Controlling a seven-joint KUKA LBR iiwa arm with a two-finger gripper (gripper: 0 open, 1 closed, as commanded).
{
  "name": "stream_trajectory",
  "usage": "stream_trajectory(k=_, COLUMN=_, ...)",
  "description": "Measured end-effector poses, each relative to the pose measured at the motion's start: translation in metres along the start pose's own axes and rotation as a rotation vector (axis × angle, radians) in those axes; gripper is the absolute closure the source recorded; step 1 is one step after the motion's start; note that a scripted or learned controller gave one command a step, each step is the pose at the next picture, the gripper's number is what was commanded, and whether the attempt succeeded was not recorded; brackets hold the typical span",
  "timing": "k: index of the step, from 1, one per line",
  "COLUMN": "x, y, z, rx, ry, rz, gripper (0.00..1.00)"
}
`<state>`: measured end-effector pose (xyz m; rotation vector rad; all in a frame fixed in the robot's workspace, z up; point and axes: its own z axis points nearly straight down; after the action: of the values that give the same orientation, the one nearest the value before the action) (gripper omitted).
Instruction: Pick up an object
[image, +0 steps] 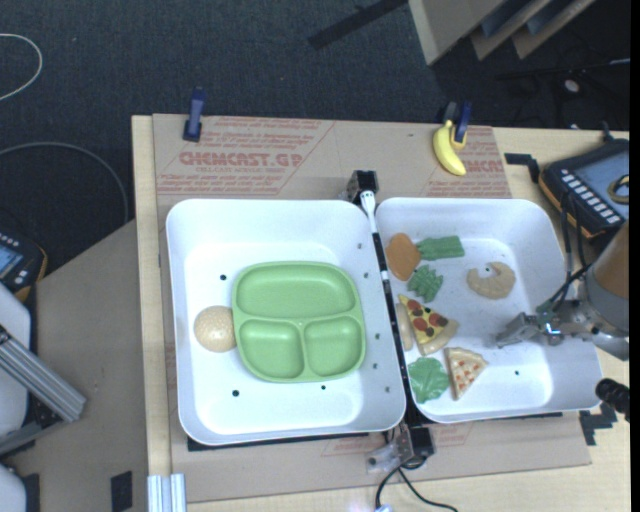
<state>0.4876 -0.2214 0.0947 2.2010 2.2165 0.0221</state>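
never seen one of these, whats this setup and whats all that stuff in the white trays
This is one picture from a camera fixed above a bench, looking down at a slant. A robot arm reaches in from the right; its gripper hangs over the right bin. How its jaws stand is too small to tell, and nothing shows between them.

The right bin holds toy food: two pizza slices, a tan cookie-like piece, an orange piece and green leafy pieces. The left bin holds a green divided plate with a beige round ball beside it. A toy banana lies on the board behind the bins.
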Motion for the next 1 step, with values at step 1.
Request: stream_trajectory(k=1, x=-0.0044, y=-0.001, z=-0.2127, rx=0.003, ry=-0.006, rz=0.005, gripper=0.0)
